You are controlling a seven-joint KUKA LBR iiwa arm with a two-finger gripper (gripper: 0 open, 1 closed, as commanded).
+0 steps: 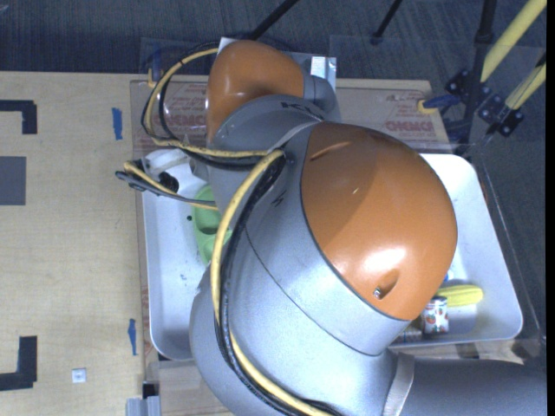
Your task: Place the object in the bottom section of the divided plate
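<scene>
My grey and orange arm (347, 232) covers most of both bins, reaching over the left bin (165, 267). A light green piece, likely the divided plate (205, 224), peeks out from under the arm in the left bin. The wrist end with white parts and yellow cables (169, 170) sits at the left bin's upper edge. My gripper is hidden beneath the arm. In the right bin (494, 258), a yellow object (460, 296) and a small can (435, 315) lie near the lower right corner.
The bins rest on a wooden bench (69, 232) with black and blue tape marks at the left. Tripod legs and yellow poles (512, 33) stand on the dark floor at the back right.
</scene>
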